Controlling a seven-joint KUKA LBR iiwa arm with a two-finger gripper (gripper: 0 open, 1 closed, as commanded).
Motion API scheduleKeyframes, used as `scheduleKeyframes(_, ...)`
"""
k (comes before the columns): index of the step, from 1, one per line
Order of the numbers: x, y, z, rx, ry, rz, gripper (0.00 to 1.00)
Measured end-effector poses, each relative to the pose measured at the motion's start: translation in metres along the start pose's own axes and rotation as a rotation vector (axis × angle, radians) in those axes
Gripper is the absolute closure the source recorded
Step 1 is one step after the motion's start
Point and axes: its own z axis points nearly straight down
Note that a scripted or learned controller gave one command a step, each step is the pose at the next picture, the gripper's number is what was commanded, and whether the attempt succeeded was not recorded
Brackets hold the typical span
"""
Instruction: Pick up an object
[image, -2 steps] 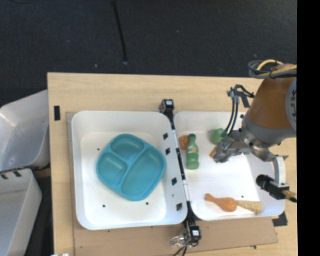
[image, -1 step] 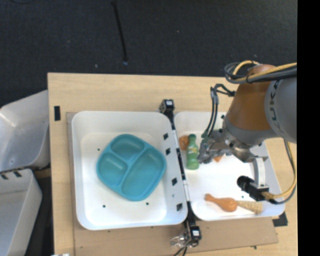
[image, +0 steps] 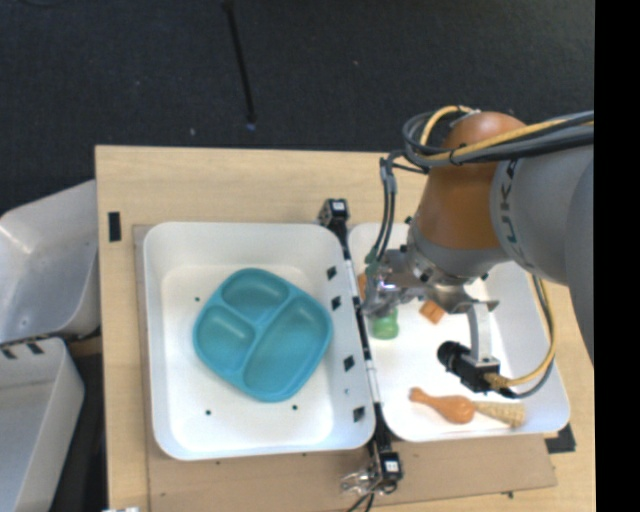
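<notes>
Pincer (image: 382, 298) low in the right bin (image: 540, 395), over a green object (image: 384, 324).

Whether the pincer is apart or together cannot be told; the green object sits just beneath it, against the bin's left wall. A small orange piece (image: 431, 312) lies just right of the green object. Farther toward the bin's near edge lies an orange drumstick-shaped toy (image: 446, 405) touching a tan cone (image: 500, 412). The left bin (image: 170, 420) holds a teal divided plate (image: 262, 333). Both bins rest on the counter (image: 122, 180).
</notes>
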Motion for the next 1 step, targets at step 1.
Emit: scheduleKeyframes(1, 0.0491, 0.0023, 0.0050, 0.002, 0.000, 0.000, 1.00)
